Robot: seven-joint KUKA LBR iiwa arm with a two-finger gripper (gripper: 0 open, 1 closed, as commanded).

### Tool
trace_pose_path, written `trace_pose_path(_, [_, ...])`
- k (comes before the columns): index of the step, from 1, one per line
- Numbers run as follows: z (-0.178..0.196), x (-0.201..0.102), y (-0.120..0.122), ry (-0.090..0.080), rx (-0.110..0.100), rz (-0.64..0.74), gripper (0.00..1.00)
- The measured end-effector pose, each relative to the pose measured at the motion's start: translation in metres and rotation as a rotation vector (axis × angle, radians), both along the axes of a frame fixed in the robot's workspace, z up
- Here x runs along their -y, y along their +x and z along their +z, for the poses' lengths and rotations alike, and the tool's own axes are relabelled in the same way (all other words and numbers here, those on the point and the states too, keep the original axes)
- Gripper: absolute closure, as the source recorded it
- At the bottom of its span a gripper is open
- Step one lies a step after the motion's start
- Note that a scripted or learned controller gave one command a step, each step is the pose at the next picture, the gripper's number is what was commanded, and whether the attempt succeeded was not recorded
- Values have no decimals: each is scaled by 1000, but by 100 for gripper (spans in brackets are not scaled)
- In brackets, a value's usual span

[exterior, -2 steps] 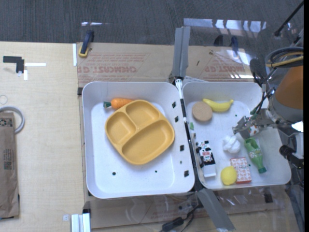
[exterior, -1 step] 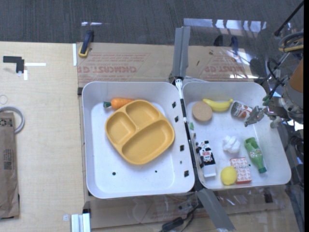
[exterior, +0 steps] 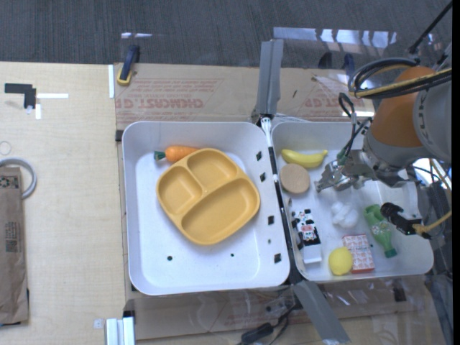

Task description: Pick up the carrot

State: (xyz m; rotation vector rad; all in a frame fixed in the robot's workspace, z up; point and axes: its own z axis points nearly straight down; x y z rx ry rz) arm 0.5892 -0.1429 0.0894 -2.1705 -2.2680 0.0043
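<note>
The carrot (exterior: 180, 152), orange with a green top, lies in the left bin (exterior: 144, 214) against the far left edge of a yellow divided plate (exterior: 208, 195). My gripper (exterior: 335, 179) hangs over the right bin (exterior: 410, 264), far to the right of the carrot. It sits just right of a round tan disc (exterior: 295, 178) and above a white crumpled lump (exterior: 343, 211). Nothing shows in the gripper.
The right bin also holds a banana (exterior: 304, 157), a black-and-white carton (exterior: 307, 230), a lemon (exterior: 341, 261), a pink box (exterior: 359, 253) and a green bottle (exterior: 380, 228). A metal divider (exterior: 270, 85) separates the bins. A brown bag (exterior: 11, 243) lies at the far left.
</note>
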Motion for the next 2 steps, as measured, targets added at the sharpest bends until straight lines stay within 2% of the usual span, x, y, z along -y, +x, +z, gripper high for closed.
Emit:
trace_pose_path(1, [55,21,-96,1,0,52,0])
trace_pose_path(2, [103,-16,-105,1,1,133,0])
